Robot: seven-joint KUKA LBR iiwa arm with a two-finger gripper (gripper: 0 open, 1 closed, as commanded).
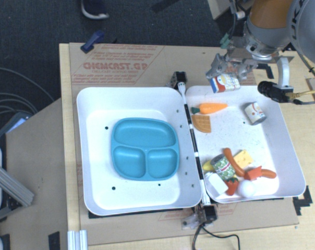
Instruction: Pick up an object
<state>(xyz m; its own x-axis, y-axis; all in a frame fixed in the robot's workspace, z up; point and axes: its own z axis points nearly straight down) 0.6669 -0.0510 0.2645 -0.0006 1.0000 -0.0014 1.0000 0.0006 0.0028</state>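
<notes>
Camera view: arm [275, 14] above carton [223, 82].

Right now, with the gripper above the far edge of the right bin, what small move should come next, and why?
Probably lift straight up a little. The gripper appears to hold the small white carton with red and blue print between its fingers, over the far rim of the right white bin, so rising should confirm the grasp.

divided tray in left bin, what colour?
Light blue tray, seen in the camera view, lying in the left bin.
</notes>
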